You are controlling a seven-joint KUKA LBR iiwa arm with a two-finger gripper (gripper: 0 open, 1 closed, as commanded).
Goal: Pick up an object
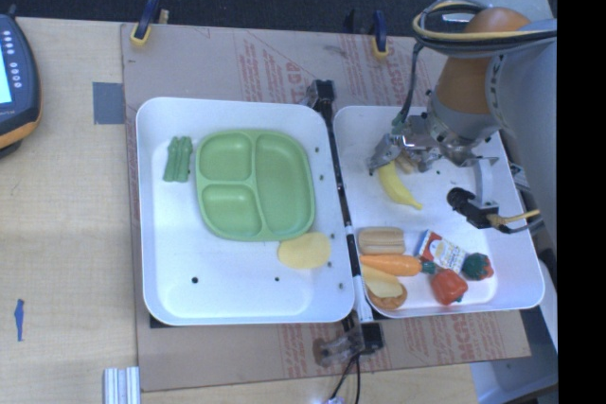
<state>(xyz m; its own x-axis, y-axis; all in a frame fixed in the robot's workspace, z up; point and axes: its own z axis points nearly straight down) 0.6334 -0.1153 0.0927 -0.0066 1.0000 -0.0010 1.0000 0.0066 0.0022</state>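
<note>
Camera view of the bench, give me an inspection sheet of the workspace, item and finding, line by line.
Surface: left bin and right bin side by side on cardboard.
Job's things: banana, hot dog bun, carrot, red pepper, small carton in right bin.
Clutter: green divided plate, green beans, yellow chip in left bin.
Grippers: gripper low over the banana's upper end; grasp unconfirmed.
Cables: black cable on the arm; another at the front edge.
Surroundings: blue clamps, pendant at left.
</note>
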